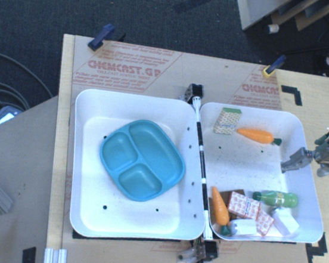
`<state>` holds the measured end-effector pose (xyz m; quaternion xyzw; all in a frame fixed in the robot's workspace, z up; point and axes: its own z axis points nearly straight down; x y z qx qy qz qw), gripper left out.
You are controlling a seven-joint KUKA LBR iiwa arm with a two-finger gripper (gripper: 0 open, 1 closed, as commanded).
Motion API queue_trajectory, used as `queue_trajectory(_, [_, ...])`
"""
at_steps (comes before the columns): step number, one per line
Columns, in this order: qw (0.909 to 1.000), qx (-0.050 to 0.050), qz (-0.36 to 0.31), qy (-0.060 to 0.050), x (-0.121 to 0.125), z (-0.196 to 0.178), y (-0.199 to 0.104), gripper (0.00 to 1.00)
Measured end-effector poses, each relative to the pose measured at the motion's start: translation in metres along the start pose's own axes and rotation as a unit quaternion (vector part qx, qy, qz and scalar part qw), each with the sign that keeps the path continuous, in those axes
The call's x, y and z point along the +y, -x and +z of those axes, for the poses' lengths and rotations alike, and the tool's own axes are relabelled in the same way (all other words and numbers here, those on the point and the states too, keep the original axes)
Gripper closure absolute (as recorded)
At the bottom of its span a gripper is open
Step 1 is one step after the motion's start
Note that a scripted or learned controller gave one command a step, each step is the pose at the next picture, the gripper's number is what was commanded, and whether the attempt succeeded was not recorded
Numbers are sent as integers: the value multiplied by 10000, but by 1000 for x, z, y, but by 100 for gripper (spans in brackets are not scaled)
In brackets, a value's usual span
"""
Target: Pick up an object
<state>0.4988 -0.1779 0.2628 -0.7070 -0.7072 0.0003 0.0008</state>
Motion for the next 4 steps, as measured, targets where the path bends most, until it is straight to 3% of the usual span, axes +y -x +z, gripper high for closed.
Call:
queue_trajectory(1, [10000,5,3,-1,-20,153,45,0])
queue_trajectory(2, [10000,-3,-6,12,34,178,-36,0])
queue_trajectory(3, [10000,-9,-4,18,34,168,-35,100])
queue_trajectory(4, [10000,-1,-6,9,29,78,-88,100])
